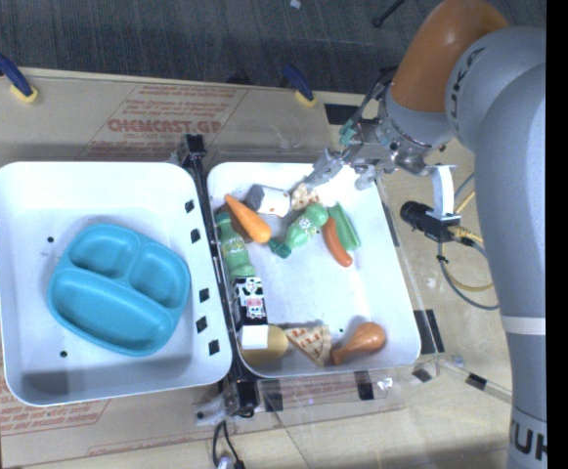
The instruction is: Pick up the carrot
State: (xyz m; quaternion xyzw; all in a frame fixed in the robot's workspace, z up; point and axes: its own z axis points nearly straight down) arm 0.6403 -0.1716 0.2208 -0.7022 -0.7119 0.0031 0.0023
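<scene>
Hand: the hand [325, 169] sits at the far edge of the right bin [386, 291], low over its far right corner, reaching in from the arm [489, 115] on the right. Whether it is released or clenched cannot be told at this angle, and nothing can be made out in its grasp. Its tip lies just beside a small pale item at the far end of the bin's pile; contact cannot be judged.

Surface: the surface [117, 115] is brown cardboard with red print, held by blue clamps [15, 76] along its far edge. Two white bins stand side by side on it, touching along a black hinged seam.

Left bin: the left bin [20, 262] holds a blue divided plate [117, 286], lying flat near its middle.

Right bin: a cluster of toy foods lies in the far half, among them a green bottle [233, 242], a green piece [301, 231] and a red-orange chilli [337, 242]. A small carton [251, 299], a pizza slice [311, 342] and a brown drumstick [360, 340] lie towards the near edge.

Room: dark floor beyond the far edge; cables trail on the right.

Carrot: the carrot [247, 219] is orange and tapered, lying on its side at a slant in the far left part of the right bin, beside the green bottle and left of the hand, apart from it.
</scene>
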